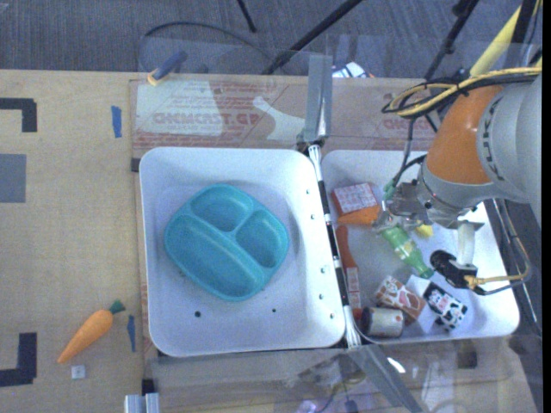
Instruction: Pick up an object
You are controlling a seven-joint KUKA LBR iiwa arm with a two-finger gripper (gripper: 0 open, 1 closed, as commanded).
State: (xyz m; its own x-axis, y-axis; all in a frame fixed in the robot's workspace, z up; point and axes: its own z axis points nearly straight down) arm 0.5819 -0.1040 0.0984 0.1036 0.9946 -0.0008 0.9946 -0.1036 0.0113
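I hung low over the right bin (504,312), my gripper (403,218) just above a green bottle (403,244) lying near the bin's middle. Whether my grasping parts stood apart or closed, I could not tell from this slant. A red-and-white box (355,198) lay just beside, and small cartons (398,295) nearer the front wall. To do this well, I judged I should straddle the bottle across its narrow width, descend straight, and avoid nudging the box. The left bin (155,231) held a blue plate (227,240).
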